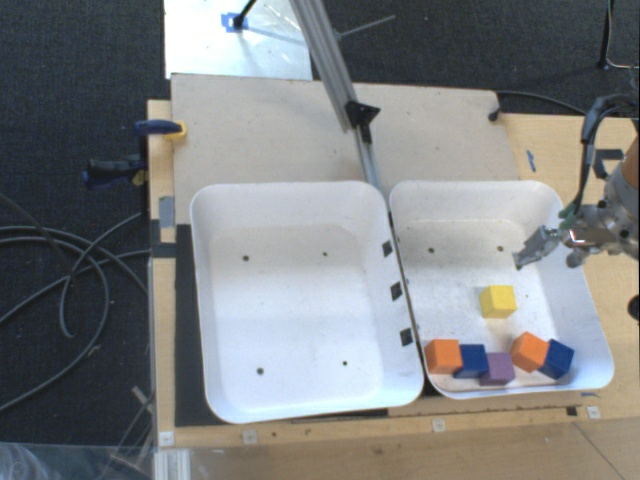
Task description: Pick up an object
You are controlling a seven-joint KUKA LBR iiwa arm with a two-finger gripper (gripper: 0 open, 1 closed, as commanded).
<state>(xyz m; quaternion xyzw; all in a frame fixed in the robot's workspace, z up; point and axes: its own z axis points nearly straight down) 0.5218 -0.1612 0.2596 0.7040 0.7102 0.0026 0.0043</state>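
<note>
Several small blocks lie in the right bin (470, 203). A yellow cube (498, 301) sits alone near its middle. Along the front wall, from left to right, are an orange cube (443, 355), a blue block (472, 360), a purple block (497, 368), a second orange cube (530, 350) and a second blue block (558, 358). My gripper (548, 256) hovers over the bin's right side, up and to the right of the yellow cube. It looks open, with nothing between its fingers.
The left bin (290, 196) touches the right one along a shared edge with black clips (396, 290). A slanted metal pole (330, 58) crosses the back of the bench. Cables lie on the floor at left.
</note>
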